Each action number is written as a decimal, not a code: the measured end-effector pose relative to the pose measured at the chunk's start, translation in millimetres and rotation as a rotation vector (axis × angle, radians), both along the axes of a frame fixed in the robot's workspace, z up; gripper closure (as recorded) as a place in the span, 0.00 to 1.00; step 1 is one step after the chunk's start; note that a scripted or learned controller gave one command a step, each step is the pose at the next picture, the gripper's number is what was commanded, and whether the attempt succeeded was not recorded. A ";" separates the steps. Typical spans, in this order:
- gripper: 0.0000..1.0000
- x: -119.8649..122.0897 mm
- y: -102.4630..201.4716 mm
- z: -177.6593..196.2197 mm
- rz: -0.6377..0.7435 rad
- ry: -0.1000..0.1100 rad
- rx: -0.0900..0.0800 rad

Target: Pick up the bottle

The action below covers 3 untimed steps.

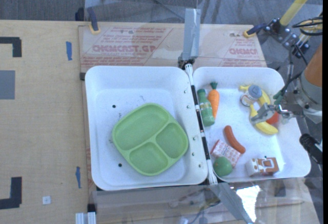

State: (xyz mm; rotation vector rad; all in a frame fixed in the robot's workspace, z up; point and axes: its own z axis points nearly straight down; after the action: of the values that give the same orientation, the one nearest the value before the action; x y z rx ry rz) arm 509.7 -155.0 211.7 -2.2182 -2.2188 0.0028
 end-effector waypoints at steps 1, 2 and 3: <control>0.00 6.6 10.7 -122.3 -0.221 -0.007 -0.001; 0.00 64.7 16.9 -124.4 -0.529 -0.011 -0.006; 0.00 38.8 16.0 -51.2 -0.459 0.000 -0.003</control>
State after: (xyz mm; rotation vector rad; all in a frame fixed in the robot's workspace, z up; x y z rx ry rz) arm 548.5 -139.0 160.5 -2.6672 -1.6566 0.0047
